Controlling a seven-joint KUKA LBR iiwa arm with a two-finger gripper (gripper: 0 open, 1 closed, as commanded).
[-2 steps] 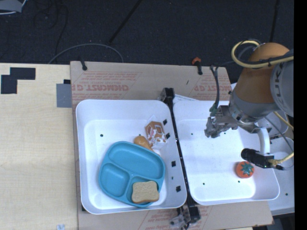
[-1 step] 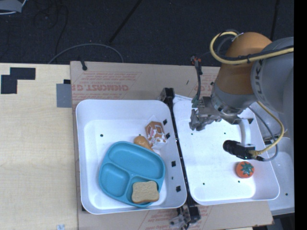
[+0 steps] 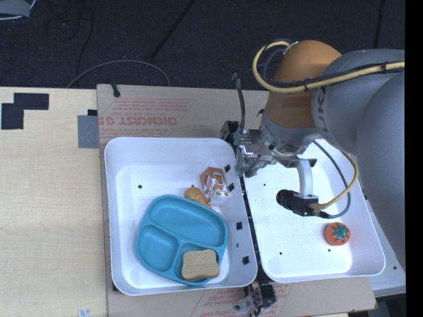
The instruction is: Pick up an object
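Far left: pale wood bench, dark cabled floor behind. Next, on brown cardboard, left white bin holding blue divided tray with tan bread slice in one compartment, small wrapped snack just beyond. At the bins' shared wall, gripper, open or closed impossible to tell. In right bin, orange tomato toy, well apart from gripper.

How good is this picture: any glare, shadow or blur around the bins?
Camera view: lighting is even; the left bin and right bin are bright white but nothing in them is washed out; the tray casts only a soft shadow; the wrapper shows slight glare; the gripper, over the divide between the bins, looks soft and cluttered.
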